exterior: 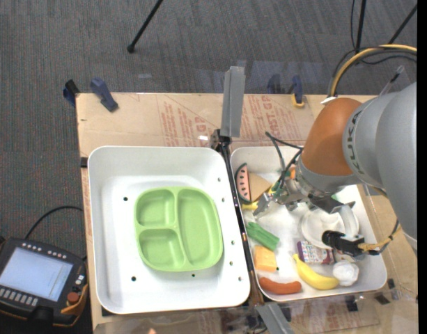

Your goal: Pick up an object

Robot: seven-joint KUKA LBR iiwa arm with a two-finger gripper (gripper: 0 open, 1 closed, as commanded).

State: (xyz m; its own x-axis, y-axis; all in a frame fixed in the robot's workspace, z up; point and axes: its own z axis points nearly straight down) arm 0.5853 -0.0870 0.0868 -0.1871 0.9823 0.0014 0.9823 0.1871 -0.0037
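Grey arm (pixel 380 145) over right bin (pixel 377 273), tool (pixel 286 197) state unclear, banana (pixel 315 274) nearby

The right bin (pixel 377 270) holds a jumble of toy food: a yellow banana (pixel 315 275) lying curved near the front, an orange-red carrot (pixel 281 286) flat beside it, an orange wedge (pixel 265 259), a green piece (pixel 262 235) slanted, and a watermelon slice (pixel 244 183) at the back.
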